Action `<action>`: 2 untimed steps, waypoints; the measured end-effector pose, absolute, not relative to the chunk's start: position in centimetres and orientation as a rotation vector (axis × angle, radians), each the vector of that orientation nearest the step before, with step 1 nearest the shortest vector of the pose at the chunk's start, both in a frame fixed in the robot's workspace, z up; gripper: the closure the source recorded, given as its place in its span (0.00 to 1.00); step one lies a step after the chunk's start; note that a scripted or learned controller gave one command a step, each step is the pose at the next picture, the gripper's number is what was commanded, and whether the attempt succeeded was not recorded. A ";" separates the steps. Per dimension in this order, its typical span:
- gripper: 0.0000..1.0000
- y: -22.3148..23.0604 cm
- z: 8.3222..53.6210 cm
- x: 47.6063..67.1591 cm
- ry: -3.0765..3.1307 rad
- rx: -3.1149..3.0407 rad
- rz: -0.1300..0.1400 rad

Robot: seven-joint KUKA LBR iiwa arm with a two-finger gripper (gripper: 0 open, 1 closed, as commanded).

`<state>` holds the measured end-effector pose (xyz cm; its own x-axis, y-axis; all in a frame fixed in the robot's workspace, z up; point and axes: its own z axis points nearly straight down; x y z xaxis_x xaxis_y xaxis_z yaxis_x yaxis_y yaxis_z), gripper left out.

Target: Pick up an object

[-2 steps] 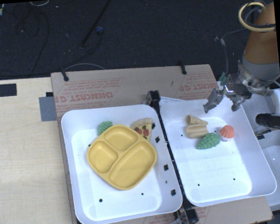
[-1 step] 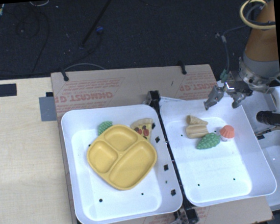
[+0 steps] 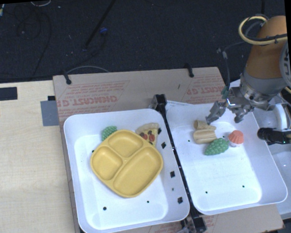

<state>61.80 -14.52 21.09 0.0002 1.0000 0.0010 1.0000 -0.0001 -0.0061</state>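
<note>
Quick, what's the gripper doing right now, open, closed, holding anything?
Gripper: open, fingers spread, holding nothing, above the right bin near the tan bread piece.

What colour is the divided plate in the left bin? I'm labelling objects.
Yellow: the divided plate shows plainly in the camera view.

A robotics lab, seen from above my workstation.

I reach in from the right over a light wooden surface [image 3: 22, 166] topped with a cardboard sheet [image 3: 132, 89], where two shallow white bins, the left bin [image 3: 88, 211] and the right bin [image 3: 275, 188], sit side by side holding plastic toy food [image 3: 216, 146] and a yellow divided tray [image 3: 127, 163]; loose cables [image 3: 49, 25] trail over the dark floor beyond the far edge.
</note>
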 end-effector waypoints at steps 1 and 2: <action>0.00 -13.5 15.5 62.0 -2.218 -2.215 0.007; 0.00 -12.6 9.7 61.6 -2.218 -2.214 0.007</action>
<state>61.64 -12.55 9.69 -0.0018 1.0000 0.0020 1.0000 0.0018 -0.0084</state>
